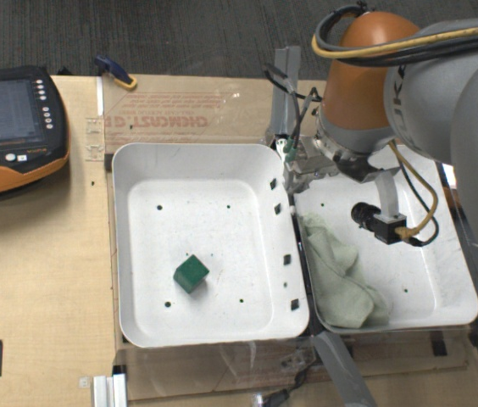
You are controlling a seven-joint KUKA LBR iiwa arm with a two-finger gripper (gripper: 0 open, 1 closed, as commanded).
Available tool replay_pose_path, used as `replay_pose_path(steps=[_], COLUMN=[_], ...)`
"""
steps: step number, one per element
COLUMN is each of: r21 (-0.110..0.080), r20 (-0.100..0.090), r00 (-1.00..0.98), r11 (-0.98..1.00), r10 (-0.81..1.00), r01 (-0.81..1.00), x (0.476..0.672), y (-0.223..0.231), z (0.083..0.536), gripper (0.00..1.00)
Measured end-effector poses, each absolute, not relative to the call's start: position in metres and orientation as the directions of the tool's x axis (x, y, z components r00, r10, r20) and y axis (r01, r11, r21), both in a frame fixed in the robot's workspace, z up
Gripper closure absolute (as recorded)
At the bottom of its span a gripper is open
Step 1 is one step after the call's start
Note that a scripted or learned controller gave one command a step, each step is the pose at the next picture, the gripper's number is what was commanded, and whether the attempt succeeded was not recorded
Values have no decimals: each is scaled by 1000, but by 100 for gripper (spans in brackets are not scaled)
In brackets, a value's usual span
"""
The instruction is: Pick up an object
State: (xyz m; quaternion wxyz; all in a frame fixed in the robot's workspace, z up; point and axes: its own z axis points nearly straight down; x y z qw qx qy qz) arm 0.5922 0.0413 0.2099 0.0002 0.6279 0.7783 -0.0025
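Cloth (339,280), pale green and crumpled, lay in the right bin (442,299) just below the claw (300,170), which hovered over the bins' shared wall; its state I could not tell.

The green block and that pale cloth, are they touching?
Apart. The camera view shows the green block in the left bin and the cloth in the right bin.

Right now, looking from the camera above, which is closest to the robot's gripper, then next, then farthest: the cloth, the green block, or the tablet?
From the gripper:
1. Cloth, right bin, just below it.
2. Green block, left bin.
3. Tablet, far left on the bench.
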Motion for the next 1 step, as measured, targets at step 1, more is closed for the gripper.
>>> replay_pose_path(steps=[1], r21=[-3], r20=[-1], r00=[-172], r11=[172], r10=[985], r01=[985], x=[519], y=[37], z=[212], gripper=[100])
